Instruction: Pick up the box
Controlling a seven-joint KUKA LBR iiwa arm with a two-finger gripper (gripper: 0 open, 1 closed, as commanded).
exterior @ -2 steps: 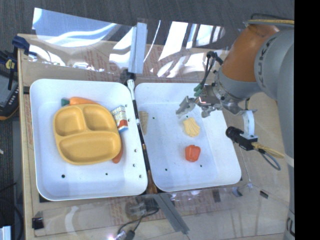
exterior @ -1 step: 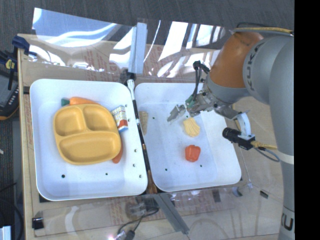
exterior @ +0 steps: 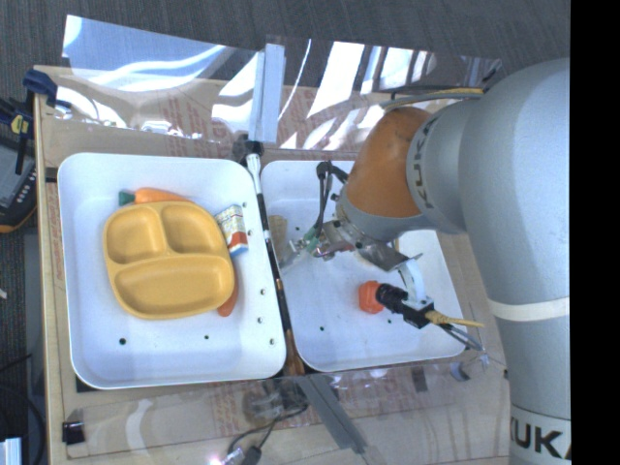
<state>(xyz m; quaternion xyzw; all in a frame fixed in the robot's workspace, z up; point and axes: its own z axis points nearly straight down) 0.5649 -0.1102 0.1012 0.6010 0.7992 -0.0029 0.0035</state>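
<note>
**Location.** The box lay in the left bin, close to that bin's right edge and about level with its upper half. It was touching or just beside the right rim of the yellow tray. It lay on its side at a slant, with a blue-and-red end towards the bin's right edge.

**Handling.** The box appeared to be a small printed carton, judged light and fairly stiff, with thin walls that would dent under a hard squeeze. The printed faces were probably smooth, so a shallow grip could slip. The recommended hold was across the two long sides, near the middle. The tray rim on one side and the bin wall on the other left little room, so an approach in line with the box's slant was judged best.

**Gripper.** The gripper was in the right bin, near its upper left part, under the arm and apart from the box. The state of the jaws could not be determined, and nothing was seen held.

**Hidden or unclear.**
- The arm covered much of the right bin's upper and right parts.
- A pale tan item at the right bin's left edge was too blurred to identify.
- An orange item lay on the right bin's floor towards its lower right. Its shape was unclear.
- In the left bin, an orange piece showed past the tray's upper edge, and a red-orange piece at its lower right. The tray hid most of both.
- The box's print was unreadable.
</note>
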